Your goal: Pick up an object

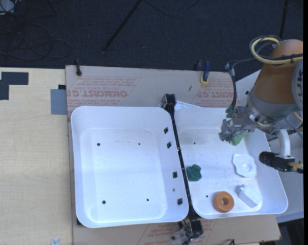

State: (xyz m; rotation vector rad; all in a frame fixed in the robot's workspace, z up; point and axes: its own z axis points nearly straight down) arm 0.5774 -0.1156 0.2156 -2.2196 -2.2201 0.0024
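Orange ring point(224, 201) lies nearest, by the right bin's point(276, 208) front rim, with a grey block point(247, 196) just beside it. Farther back sit a dark green lump point(194, 172) near the divider and a white piece point(244, 165) toward the right wall. Beyond them the tool point(234, 134) hangs over the bin's far part, fingers closed around a small green thing point(238, 137).

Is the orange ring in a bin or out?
In. The orange ring lies flat on the right bin's floor near its front wall, beside a grey block.
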